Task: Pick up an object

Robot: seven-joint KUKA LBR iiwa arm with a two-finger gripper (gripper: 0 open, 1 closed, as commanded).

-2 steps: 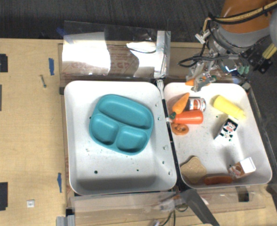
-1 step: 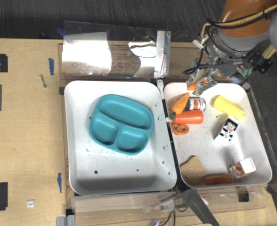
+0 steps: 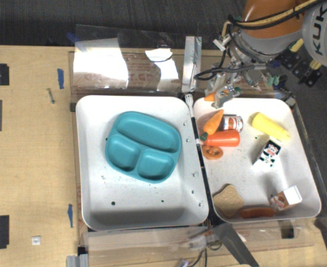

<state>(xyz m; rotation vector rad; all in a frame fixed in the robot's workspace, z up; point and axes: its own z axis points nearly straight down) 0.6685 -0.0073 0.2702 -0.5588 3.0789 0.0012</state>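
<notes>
The gripper (image 3: pixel 223 96) hangs over the far left corner of the right bin (image 3: pixel 305 149). Its metal tip looks like it points down at the bin floor, close to the wall between the two bins. I cannot tell if it is apart or together, because wires and metal parts crowd around it. Nothing can be seen held in it.

The nearest thing to grab is the carrot (image 3: pixel 212 122). It lies just below the gripper, toward the near side of the bin, close to the left wall. Its long side runs on a slant, from the far right down to the near left. Right beside it sits a small can (image 3: pixel 232 122), and just under both lies a red-orange toy (image 3: pixel 221 139) with its long side running left to right. These three are bunched tight, so a grab could bump a neighbor.

A yellow block (image 3: pixel 270 126) lies well apart, toward the far right corner. A piece of toast (image 3: pixel 227 199) sits by the near left corner.

The left bin (image 3: pixel 91 193) holds a blue tray (image 3: pixel 143 146).

I think a short drop onto the carrot comes next.
</notes>
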